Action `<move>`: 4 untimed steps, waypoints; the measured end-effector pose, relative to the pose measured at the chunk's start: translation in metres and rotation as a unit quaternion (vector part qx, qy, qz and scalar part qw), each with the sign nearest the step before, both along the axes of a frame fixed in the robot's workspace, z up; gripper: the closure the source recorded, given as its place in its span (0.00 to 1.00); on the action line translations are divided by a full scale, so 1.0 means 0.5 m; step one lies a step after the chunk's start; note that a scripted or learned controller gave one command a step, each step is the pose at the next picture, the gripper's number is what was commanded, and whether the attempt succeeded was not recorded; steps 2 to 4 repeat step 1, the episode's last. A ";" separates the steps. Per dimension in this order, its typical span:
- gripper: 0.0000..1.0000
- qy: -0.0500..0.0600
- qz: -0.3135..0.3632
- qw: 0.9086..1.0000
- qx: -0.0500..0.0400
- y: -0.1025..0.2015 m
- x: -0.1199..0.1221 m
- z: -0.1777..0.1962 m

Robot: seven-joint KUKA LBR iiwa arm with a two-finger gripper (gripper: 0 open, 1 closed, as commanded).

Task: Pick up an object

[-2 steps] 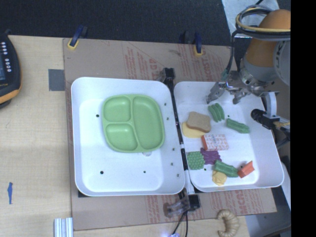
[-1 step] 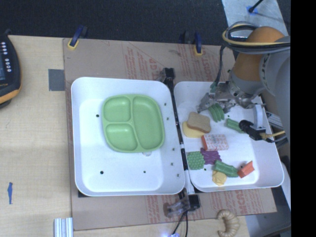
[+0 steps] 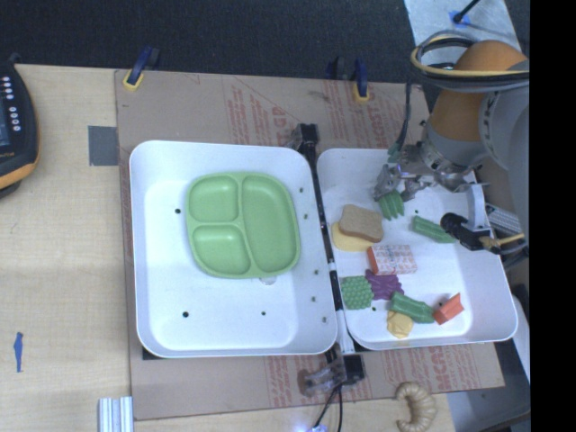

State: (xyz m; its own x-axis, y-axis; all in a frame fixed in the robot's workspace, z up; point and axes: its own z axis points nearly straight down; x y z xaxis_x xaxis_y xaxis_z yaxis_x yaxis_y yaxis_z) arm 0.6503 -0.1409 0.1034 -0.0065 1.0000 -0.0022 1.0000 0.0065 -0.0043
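**Tool low over the right bin's far corner, above a green piece**

Camera view: The surface (image 3: 63,268) is pale wood, topped by a brown cardboard sheet (image 3: 225,106) held at its far edge by clamps. Beyond that edge the room shows as dark flooring. Taking the right bin (image 3: 486,327) as landmark: the left bin (image 3: 162,322) lies touching it on the left, and holds a light green divided plate (image 3: 243,223). A black and orange control pendant (image 3: 13,124) sits well to the left at the surface's edge, and a tan curled item (image 3: 416,408) lies on the cardboard just in front of the right bin.

Inside the right bin, the tool (image 3: 393,187) is at the far left part, with the grey and orange arm (image 3: 472,97) rising behind it. A small green ridged piece (image 3: 391,206) sits directly under the fingertips; whether the fingers are closed on it or merely above it cannot be told. Near the bin's middle are a slice of toy bread (image 3: 362,222) on a yellow piece (image 3: 346,238), and a pink patterned block (image 3: 393,258). Toward the near edge lie a green waffle-textured piece (image 3: 355,292), a purple item (image 3: 384,284), a green pod (image 3: 411,307), a small yellow item (image 3: 400,325) and an orange-red block (image 3: 448,309). Another green stick (image 3: 432,229) lies by the right side.
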 end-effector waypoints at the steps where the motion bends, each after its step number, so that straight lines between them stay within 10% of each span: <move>1: 1.00 -0.003 0.002 1.000 0.002 0.148 -0.046 0.188; 4: 1.00 -0.003 0.002 1.000 0.002 0.148 -0.046 0.188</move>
